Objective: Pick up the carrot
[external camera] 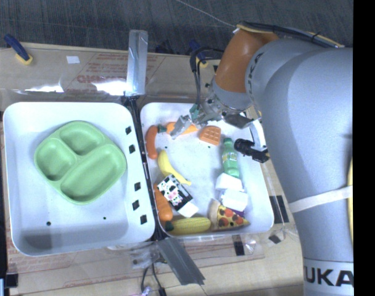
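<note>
The carrot point(170, 127) is orange with a small green top at its left end. It lies in the back left part of the right bin point(261, 190). My gripper point(184, 124) is down at the carrot and covers its middle, so orange shows on both sides of the metal tip. The grey arm with its orange band point(237, 60) comes in from the right, above the bin's back edge.
The right bin also holds a red sausage point(152, 142), a banana point(169, 165), an orange waffle point(210, 134), a green bottle point(229, 158), a cow-print carton point(174, 192), a pizza slice point(227, 216) and a corn cob point(190, 226). The left bin holds a green divided plate point(79, 160).
</note>
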Controlling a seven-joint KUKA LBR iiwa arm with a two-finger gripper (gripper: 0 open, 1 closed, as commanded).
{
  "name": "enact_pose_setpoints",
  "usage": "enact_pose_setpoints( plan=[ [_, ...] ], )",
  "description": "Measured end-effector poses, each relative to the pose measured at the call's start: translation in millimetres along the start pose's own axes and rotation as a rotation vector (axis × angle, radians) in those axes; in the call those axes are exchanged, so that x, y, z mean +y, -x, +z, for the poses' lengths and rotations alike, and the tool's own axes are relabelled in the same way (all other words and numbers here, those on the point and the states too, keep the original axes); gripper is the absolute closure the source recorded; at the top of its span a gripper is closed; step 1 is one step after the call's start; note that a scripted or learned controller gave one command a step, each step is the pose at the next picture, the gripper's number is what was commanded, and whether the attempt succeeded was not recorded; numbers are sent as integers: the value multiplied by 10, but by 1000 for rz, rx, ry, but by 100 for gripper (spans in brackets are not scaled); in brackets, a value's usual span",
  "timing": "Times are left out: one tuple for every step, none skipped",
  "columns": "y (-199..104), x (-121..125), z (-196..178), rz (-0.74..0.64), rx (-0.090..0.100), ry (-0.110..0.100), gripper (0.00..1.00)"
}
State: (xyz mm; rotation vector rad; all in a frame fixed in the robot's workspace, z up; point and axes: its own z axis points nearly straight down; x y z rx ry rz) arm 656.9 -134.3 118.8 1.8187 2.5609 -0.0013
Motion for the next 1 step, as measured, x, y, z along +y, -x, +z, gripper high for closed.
enact_pose_setpoints(
  plan=[
    [-19,23,-114,-11,-2,2,100]
  ],
)
